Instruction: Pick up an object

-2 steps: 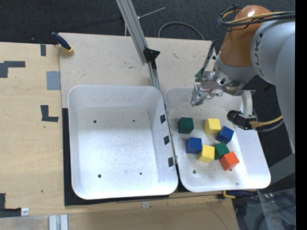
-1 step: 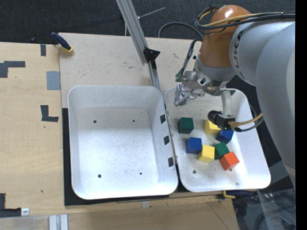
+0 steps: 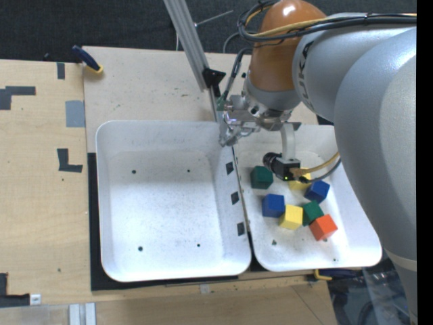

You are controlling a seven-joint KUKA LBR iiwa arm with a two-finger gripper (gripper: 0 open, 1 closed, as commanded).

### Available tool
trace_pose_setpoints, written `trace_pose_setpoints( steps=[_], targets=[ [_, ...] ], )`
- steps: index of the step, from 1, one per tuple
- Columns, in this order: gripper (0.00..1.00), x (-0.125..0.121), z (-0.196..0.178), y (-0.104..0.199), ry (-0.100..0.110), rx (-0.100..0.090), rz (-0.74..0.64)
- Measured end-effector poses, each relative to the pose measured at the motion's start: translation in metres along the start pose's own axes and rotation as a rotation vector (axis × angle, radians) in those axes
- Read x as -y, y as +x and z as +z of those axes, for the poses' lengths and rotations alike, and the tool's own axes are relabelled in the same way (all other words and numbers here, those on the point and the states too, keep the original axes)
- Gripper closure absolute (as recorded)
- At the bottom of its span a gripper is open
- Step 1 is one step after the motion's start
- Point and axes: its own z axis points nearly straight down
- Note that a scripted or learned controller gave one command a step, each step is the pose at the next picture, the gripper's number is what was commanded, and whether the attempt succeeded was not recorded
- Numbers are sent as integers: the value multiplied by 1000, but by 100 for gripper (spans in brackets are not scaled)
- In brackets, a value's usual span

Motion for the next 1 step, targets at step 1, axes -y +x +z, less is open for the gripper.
trace_pose_setpoints(
  steps=[1],
  targets=[
    [100,-3,7,55,1,1,2]
  ],
)
